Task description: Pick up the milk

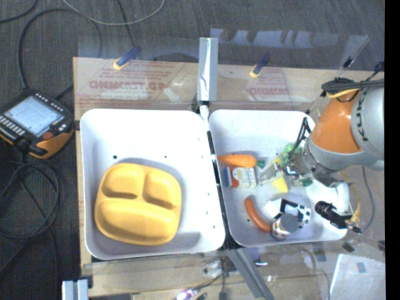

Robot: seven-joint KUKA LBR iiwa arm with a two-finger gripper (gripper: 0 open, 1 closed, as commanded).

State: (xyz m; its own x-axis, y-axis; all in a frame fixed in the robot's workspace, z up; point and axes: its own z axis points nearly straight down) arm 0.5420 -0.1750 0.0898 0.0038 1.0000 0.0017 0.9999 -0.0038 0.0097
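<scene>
A small white pack with an orange-red label, which looks like the milk (243, 177), lies on its side in the right bin (262, 119), near that bin's left wall. My gripper (291, 167) is low in the same bin, to the right of the milk and apart from it, among small green and yellow items. The grey arm with its orange band (334, 131) reaches in over the bin's right wall and hides what lies under it.
An orange carrot (236, 160) lies just behind the milk. A red sausage (256, 214), a black-and-white piece (295, 212) and a yellow piece (280, 184) lie nearer the front. A big yellow moulded tray (138, 203) sits in the left bin (125, 120).
</scene>
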